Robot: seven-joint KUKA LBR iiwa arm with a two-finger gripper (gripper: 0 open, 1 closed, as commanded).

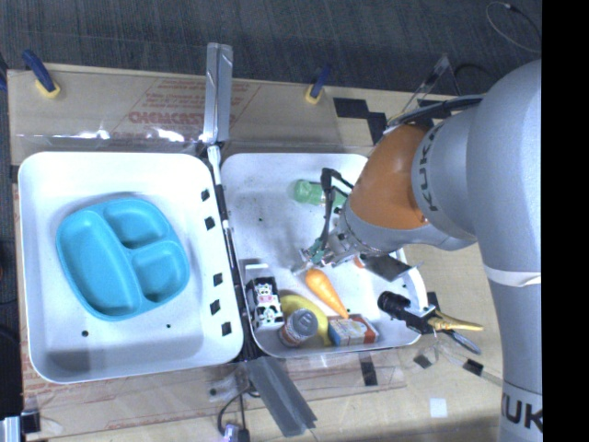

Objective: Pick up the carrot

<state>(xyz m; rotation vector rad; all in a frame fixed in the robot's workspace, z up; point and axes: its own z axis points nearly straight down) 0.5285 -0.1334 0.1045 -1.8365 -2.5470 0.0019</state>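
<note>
Tool (324, 250) just above carrot (326, 290), right bin (267, 178).

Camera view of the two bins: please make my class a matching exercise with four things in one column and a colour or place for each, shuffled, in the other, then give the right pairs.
Things
1. carrot
2. tray
3. banana
4. green item

Descriptions
A. blue, in the left bin
B. yellow, near the front wall of the right bin
C. orange, just below the gripper
D. near the right bin's back wall

Pairs: 1-C, 2-A, 3-B, 4-D
</note>
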